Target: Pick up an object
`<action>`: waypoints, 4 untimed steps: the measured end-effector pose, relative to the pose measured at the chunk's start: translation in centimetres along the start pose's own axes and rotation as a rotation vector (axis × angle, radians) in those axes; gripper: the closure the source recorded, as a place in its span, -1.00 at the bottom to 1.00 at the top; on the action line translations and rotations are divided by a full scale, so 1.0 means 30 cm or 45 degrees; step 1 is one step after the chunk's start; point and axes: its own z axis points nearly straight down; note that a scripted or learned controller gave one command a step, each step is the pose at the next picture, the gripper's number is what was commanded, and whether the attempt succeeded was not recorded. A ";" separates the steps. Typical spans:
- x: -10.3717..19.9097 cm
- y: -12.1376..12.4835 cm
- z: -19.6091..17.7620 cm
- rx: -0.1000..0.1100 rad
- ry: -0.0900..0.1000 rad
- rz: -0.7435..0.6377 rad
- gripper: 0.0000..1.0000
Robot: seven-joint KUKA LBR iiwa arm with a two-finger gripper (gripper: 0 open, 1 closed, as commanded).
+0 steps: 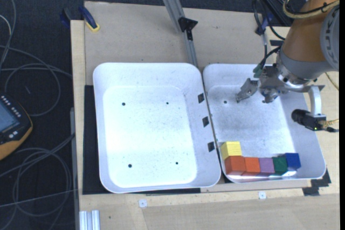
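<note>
I saw the blocks lined up along the near wall of the right bin (302, 132): yellow block (233, 148) at the left end, sitting just behind the red-orange block (234, 164), then orange block (252, 165), purple block (267, 165), green block (280, 164), and blue block (292, 160) at the right end. They were touching or nearly so, packed in a row. The yellow one looked set back on the bin floor; whether it rested partly on the red-orange one I couldn't tell.

The gripper (254, 92) was over the far half of the same bin, well apart from the row. Fingers were spread wide with nothing between them, one finger (245, 90) angled out left, the other lower right. Above it sat the orange band (306, 27) and grey arm, coming in from the right.

Left bin (99, 116) sat beside it, touching along the middle. A metal pole (170, 0) slanted up from between the bins. Cables (32, 89) lay on the dark floor at left.
</note>
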 end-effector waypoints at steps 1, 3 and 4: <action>-0.115 -0.012 -0.128 -0.010 -0.007 0.004 -1.00; 0.152 -0.042 -0.272 -0.009 -0.002 -0.007 -1.00; 0.326 0.124 -0.463 -0.016 -0.001 -0.009 -1.00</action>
